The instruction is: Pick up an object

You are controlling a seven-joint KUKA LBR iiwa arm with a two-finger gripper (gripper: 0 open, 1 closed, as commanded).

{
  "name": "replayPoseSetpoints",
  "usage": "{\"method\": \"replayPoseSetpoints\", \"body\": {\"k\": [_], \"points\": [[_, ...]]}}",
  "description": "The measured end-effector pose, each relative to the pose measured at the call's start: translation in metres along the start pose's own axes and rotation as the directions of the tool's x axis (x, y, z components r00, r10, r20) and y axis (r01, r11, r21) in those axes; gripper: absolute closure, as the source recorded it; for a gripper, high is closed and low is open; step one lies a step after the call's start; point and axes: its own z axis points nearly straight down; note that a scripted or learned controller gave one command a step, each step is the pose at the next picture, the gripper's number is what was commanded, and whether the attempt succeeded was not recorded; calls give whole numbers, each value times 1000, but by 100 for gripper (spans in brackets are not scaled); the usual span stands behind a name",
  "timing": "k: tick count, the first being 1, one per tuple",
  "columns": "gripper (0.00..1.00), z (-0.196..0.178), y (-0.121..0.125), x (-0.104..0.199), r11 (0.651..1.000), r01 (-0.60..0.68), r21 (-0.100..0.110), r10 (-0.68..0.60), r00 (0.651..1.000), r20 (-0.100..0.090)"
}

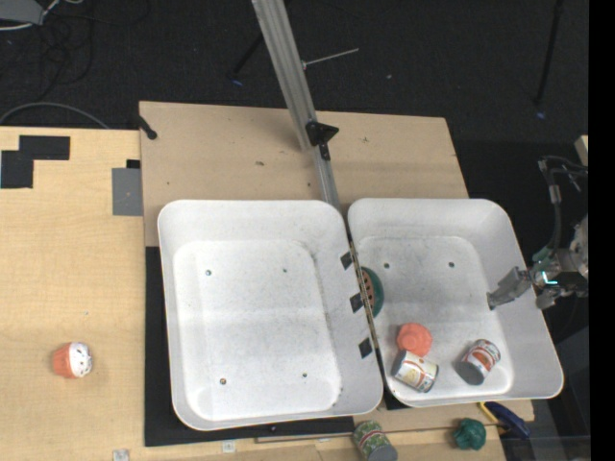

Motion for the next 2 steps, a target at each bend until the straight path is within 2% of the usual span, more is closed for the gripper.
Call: {"method": "replayPoseSetpoints", "body": {"k": [1, 2], "points": [[0, -2, 1, 0, 1000, 0, -4, 0, 1000, 1], [0, 53, 2, 11, 1000, 0, 1, 0, 1000, -1]]}}
